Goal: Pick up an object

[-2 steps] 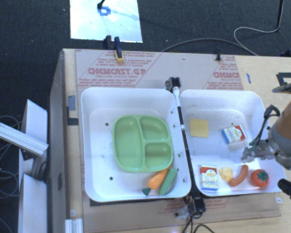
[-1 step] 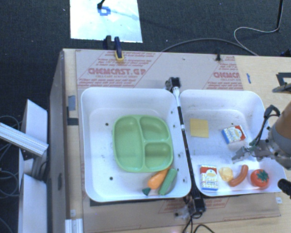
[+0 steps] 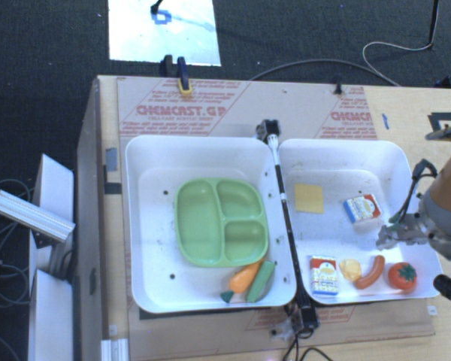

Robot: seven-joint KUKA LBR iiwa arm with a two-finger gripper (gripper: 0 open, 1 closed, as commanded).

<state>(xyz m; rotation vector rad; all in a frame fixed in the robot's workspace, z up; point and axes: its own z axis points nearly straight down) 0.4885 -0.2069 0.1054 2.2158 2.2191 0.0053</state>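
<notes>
Looking down from the one fixed camera, I see two white bins side by side on the table [image 3: 165, 107]. The left bin [image 3: 146, 156] holds a green divided plate [image 3: 222, 222], with an orange carrot [image 3: 243, 277] and a green pickle-like piece [image 3: 261, 280] just below it. The right bin [image 3: 338, 156] holds a yellow cheese slice [image 3: 309, 198], a small white box with blue and red print [image 3: 362, 208], a red and white carton [image 3: 324, 274], a pale chip-like piece [image 3: 350, 269], a sausage [image 3: 369, 272] and a tomato [image 3: 402, 275].

The arm enters from the right, and the hand [image 3: 398, 235] sits over the right side of the right bin. Whether it is released or clenched I cannot tell, because the metal parts are small and blurred.

The task names no single object, so I judge the nearest ones as candidates. The small box lies just up and left of the hand, the tomato just below it, and the sausage below and left. The sausage's long axis runs on a slant, from lower left to upper right. The box and the tomato seem about equally near, while everything in the left bin is well apart from the hand.
</notes>
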